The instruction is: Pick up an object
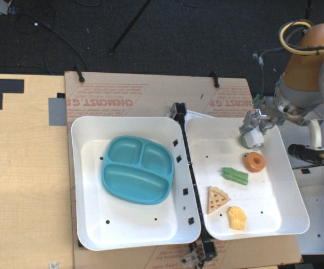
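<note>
The pincer [252, 134], its grip impossible to tell, is seen just above the orange doughnut [255, 162] in the right bin [296, 206].

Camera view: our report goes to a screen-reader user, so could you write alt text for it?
A grey robot arm's two-finger gripper hovers over the right white bin, just above an orange toy doughnut, a green toy bean pod, a toy pizza slice and a yellow toy corn cob. The left white bin holds a teal divided plate.

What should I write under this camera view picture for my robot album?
Gripper above right bin holding donut, green veggie, pizza slice, corn; teal plate left.
</note>
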`<state>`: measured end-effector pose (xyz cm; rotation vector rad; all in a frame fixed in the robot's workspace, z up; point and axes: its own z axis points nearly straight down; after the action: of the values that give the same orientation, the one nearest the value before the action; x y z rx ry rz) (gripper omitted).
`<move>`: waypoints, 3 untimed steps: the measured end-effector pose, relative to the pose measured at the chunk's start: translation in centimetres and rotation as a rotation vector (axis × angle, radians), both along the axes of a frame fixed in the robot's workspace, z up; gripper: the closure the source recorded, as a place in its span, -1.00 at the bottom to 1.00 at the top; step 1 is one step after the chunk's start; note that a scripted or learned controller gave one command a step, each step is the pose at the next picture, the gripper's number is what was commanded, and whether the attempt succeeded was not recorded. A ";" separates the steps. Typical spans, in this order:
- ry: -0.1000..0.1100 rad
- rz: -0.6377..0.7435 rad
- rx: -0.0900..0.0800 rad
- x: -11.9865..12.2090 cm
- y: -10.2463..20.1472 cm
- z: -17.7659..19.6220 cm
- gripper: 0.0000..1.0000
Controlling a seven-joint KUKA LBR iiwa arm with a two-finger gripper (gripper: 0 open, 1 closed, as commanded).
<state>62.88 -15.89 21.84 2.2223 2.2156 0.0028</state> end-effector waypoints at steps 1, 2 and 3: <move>0.002 0.004 0.001 -0.9 0.3 5.2 1.00; 0.007 0.007 0.004 -1.6 5.6 5.4 1.00; 0.010 0.008 0.003 -3.7 11.3 4.3 1.00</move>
<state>59.17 -4.55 26.14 2.2205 2.2308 -0.0044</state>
